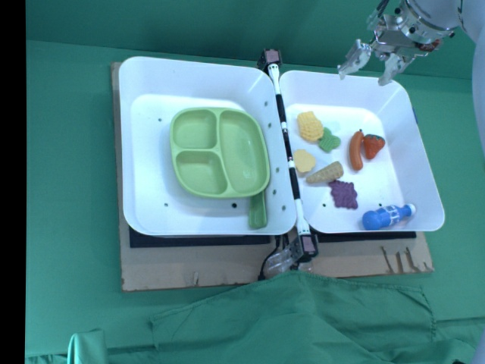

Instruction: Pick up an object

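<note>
My gripper (369, 64) hangs open above the far rim of the right bin (424, 196), with nothing between its fingers. Below it in that bin lie several toy foods: a yellow corn piece (310, 126), a green leaf shape (330, 140), an orange sausage (355, 150), a red strawberry (373, 145), a pale yellow piece (304, 161), a tan bread stick (325, 174), purple grapes (344, 194) and a blue bottle (386, 217) at the near right corner.
The left bin (144, 196) holds a light green divided plate (220, 152) and a green utensil (258, 211) at its near edge. A black-and-white divider bar (286, 146) runs between the bins. Green cloth (303, 321) lies at the bench front.
</note>
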You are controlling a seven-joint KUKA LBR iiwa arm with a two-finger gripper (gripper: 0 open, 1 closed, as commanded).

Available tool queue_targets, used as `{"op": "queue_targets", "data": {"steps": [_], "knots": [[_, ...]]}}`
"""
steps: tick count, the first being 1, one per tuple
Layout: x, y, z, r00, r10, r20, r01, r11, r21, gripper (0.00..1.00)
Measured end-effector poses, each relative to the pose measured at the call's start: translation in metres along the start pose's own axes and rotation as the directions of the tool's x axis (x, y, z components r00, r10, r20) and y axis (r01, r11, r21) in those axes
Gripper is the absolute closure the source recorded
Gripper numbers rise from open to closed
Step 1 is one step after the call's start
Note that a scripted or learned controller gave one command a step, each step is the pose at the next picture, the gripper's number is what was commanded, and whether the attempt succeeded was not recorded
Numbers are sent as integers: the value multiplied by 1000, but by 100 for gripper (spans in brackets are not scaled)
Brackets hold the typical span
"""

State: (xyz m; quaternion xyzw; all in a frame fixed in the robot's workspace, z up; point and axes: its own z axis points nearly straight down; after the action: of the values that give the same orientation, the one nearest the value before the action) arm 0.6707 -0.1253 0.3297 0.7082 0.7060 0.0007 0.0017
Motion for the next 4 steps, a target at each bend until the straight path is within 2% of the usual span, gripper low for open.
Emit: {"op": "queue_targets", "data": {"steps": [1, 2, 3, 4], "knots": [[17, -15, 101, 1000, 0, -1, 0, 1000, 8, 0], [3, -44, 138, 1000, -1, 2, 1, 1000, -8, 0], [3, -46, 141, 1000, 0, 1, 0, 1000, -2, 0], [-5, 30, 147, 1000, -8, -2, 8, 1000, 15, 0]]}}
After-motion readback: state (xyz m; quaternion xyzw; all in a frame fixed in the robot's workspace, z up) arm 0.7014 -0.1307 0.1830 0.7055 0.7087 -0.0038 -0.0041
